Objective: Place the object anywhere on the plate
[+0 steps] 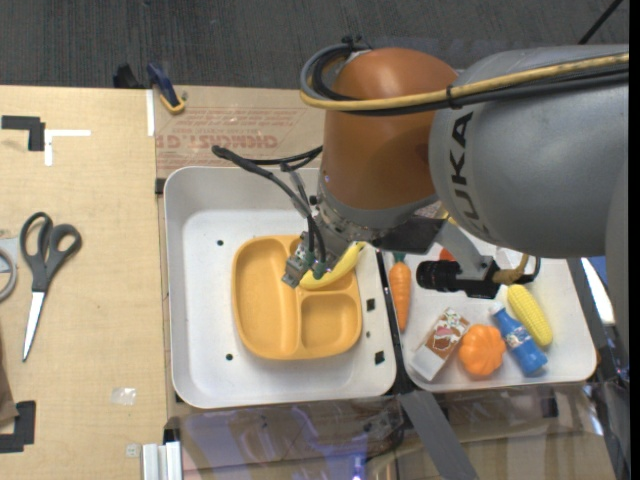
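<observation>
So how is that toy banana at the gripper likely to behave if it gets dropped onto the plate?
The banana looks like a small moulded toy, so probably stiff and light. Its curved shape suggests it may rock rather than roll far. The plate has raised rims and dividers, which would likely keep it from sliding out.

Arm (420, 138) hides bins' rear; banana (343, 261) partly covered; arm cut by right edge.
</observation>
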